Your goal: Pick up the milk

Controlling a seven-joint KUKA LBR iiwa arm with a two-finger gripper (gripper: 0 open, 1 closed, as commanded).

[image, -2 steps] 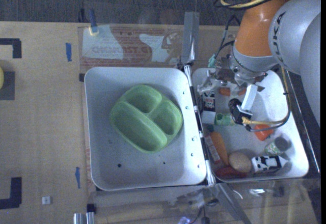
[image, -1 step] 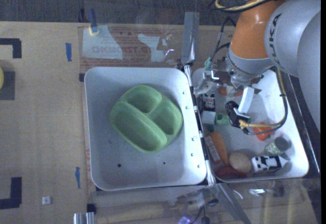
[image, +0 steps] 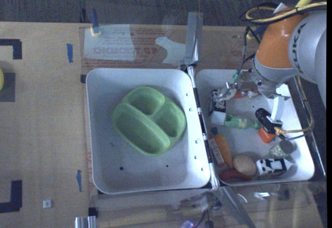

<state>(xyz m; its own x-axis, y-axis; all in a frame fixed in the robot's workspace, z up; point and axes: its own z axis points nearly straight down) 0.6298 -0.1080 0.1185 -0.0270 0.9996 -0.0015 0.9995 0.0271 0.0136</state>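
The milk carton (black-and-white cow patches) lies on its side in the right bin, close to the near right corner, i.e. the bottom right of the bin as seen from above. It's hemmed in on the left: a tan round lump, maybe a roll or a potato, sits just beside it, touching or nearly so. Left of that lump, a red thing lies along the near edge, and an orange carrot lies lengthwise by the left wall. Just beyond the carton, toward the far edge, is a small greyish round thing, too blurred to name. Mid-bin, a green packet lies crosswise. The gripper is over the bin's far left part, well apart from the carton, w/ the packet and the lump between them. A small black-and-white box sits right under it. Whether the gripper is spread or pressed together can't be told from this angle; nothing shows pinched in it. The arm comes in over the far right corner. The left bin holds a green divided plate approx. in its middle, tilted on the diagonal.
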